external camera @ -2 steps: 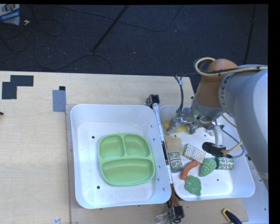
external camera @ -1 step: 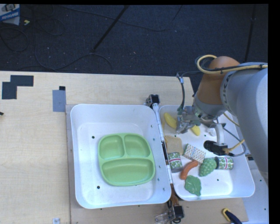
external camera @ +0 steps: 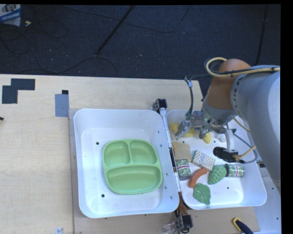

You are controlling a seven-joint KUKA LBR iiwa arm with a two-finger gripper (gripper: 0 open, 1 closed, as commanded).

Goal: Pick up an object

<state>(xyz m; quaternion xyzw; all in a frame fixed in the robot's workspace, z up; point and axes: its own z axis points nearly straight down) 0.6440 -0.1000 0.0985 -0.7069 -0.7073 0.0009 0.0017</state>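
Yellow pieces [external camera: 174,130] beside the gripper [external camera: 194,129], whose state cannot be told, could be nudged away.

Arm [external camera: 256,105] cut off at right, yellow toy [external camera: 207,136] (shape unclear) partly hidden beneath gripper [external camera: 194,129]

Bench top [external camera: 36,160] is pale wood, pretty evenly lit, with a few grey-blue tape patches [external camera: 62,104] stuck near its far left corner. Behind it the floor [external camera: 114,41] is dark speckled carpet with black cables [external camera: 114,29] snaking across, and a blue-white box [external camera: 10,13] sits top left.
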